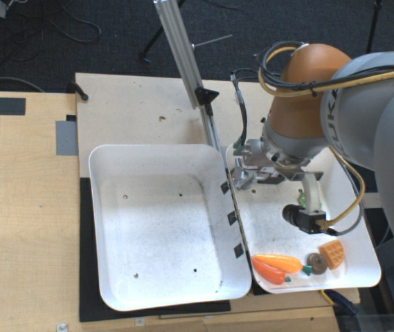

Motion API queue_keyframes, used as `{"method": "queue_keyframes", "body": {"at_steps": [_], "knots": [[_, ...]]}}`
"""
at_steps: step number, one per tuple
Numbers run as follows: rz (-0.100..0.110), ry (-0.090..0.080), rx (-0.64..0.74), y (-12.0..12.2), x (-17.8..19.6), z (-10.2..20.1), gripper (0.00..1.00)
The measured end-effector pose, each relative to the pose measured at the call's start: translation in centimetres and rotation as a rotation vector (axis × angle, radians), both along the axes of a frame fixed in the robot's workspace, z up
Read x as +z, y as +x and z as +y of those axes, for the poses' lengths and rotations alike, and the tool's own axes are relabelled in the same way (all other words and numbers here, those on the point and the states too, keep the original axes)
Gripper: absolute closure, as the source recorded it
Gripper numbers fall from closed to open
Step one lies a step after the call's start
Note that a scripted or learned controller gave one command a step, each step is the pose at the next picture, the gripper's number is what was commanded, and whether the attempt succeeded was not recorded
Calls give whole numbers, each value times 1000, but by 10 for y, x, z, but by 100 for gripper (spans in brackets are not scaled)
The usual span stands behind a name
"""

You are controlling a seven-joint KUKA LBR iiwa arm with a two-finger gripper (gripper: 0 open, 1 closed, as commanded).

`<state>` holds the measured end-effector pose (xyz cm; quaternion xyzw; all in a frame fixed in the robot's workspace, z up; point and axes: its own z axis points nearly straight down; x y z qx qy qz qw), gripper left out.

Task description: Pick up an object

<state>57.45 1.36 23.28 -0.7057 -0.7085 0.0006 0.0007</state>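
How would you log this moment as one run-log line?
arm: over right bin | gripper: near bin's left wall, nothing seen held | carrot, waffle: at near edge

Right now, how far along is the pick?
Done: the arm has reached over the right bin. In hand: nothing visibly lifted; the gripper sits near the bin's far left side. Left: the orange carrot-like toy, waffle-like piece and small dark round piece lie at the near edge, unpicked.

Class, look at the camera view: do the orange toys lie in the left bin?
No, the orange carrot-like toy and the orange waffle-like piece lie in the right bin, near its front edge.
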Motion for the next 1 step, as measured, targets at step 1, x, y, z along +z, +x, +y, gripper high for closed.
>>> {"method": "queue_keyframes", "body": {"at_steps": [1], "knots": [[0,2,0,14,8,53,100]]}}
